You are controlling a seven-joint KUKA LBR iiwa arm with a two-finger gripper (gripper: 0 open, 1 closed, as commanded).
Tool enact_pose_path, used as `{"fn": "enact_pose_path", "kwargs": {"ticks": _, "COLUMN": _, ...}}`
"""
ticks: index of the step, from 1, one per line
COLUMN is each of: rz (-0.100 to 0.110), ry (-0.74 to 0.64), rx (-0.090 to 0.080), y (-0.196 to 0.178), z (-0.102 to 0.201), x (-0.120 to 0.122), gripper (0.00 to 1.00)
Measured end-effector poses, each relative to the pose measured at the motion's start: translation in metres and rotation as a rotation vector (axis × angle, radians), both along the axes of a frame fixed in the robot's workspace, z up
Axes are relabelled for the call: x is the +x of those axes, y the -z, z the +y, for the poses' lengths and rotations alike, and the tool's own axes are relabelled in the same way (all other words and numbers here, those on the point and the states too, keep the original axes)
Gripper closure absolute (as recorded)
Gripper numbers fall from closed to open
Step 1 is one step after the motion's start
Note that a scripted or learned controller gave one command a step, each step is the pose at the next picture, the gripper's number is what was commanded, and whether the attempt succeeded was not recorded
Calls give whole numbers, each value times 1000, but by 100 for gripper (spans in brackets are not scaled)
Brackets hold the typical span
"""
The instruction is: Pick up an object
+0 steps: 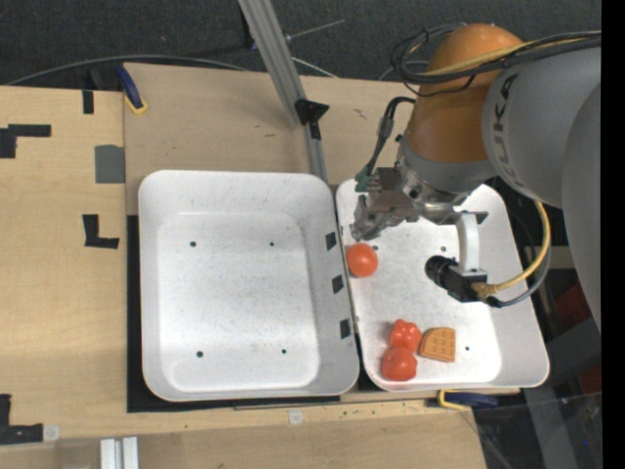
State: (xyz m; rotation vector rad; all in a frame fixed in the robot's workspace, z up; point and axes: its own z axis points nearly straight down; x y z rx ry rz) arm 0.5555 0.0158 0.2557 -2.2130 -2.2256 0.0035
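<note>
While I watched from the overhead camera, the arm reached in over the right bin, its orange band sitting above the wrist. I saw the gripper low over that bin's upper-left part, close to the wall it shares with the left bin. I could not tell from this angle whether the tool was released or clenched, and I saw nothing between its tips. I noted a small round orange-red object lying on the right bin's floor just below the gripper, near the same shared wall, apart from the tool. I recorded two red pieces towards the right bin's lower edge, one touching the other, with a tan waffle-patterned piece just beside them on the side away from the left bin. I also observed a black cylindrical fitting with a yellow cable over the middle of the right bin.
</note>
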Motion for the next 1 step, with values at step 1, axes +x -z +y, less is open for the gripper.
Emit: {"fn": "enact_pose_path", "kwargs": {"ticks": 1, "rz": -3, "ry": -1, "rx": 0, "y": 7, "z": 50, "x": 30, "gripper": 100}}
